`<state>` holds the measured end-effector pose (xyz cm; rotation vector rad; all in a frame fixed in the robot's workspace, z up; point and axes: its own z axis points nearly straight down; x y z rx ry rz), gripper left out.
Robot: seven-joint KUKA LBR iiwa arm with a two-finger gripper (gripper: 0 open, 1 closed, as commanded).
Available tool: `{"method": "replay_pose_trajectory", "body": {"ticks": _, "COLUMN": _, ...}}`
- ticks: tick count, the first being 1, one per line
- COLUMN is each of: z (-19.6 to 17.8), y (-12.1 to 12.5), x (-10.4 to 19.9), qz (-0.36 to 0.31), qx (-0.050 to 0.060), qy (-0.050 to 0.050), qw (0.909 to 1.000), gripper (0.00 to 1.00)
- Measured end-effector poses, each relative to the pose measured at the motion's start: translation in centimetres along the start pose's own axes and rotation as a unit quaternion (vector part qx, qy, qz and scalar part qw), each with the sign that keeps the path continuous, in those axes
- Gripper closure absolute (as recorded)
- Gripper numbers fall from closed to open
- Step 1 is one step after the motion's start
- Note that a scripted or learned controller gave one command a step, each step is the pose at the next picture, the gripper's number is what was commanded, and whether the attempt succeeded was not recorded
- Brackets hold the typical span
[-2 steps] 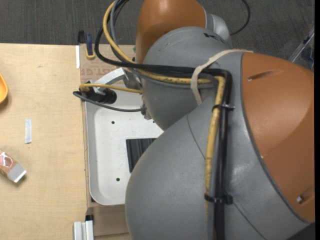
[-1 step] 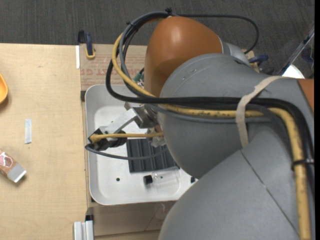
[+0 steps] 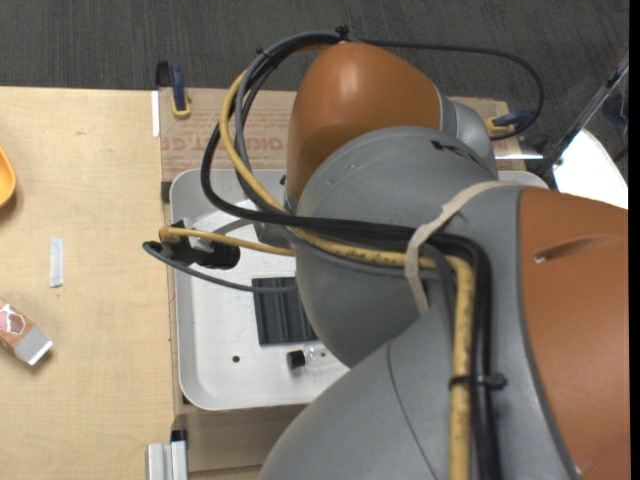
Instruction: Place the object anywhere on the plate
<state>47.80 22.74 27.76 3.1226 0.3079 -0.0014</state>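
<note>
Grey and orange arm point(image 3: 420, 268) looming over a white bin point(image 3: 215, 368) near the desk's point(image 3: 90, 168) right edge, gripper hidden beneath it, its state impossible to tell, small wrapped object point(image 3: 22, 334) at the desk's left edge

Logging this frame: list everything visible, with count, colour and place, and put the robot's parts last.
Bin: one, white, centre, largely under the arm.
Dark ridged block: one, in the bin.
Small black piece: one, in the bin near its front edge.
Wooden top: one, tan, left.
Orange thing: one, cut off by the left edge.
Small pale strip: one, on the wooden top.
Wrapped item: one, brown and white, lower left.
Clamp: one, blue and orange, at the bench's back edge.
Cardboard: tan, behind the bin.
Arm: one, grey and orange.
Cables: black and yellow, along the arm.
</note>
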Motion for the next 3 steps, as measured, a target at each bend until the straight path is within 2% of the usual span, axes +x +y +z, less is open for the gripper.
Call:
{"method": "replay_pose_trajectory", "body": {"ticks": 1, "z": 0.0, "y": 0.0, "x": 0.0, "qz": 0.0, "qx": 0.0, "qy": 0.0, "qw": 1.0, "gripper": 0.0}}
{"method": "replay_pose_trajectory", "body": {"ticks": 2, "z": -9.1, "y": 0.5, "x": 0.0, "qz": -0.011, "qx": 0.003, "qy": 0.002, "qw": 0.9999, "gripper": 0.0}}
{"method": "replay_pose_trajectory", "body": {"ticks": 3, "z": -4.0, "y": 1.7, "x": 8.2, "qz": -0.086, "qx": 0.0, "qy": -0.001, "qw": 0.9963, "gripper": 0.0}}
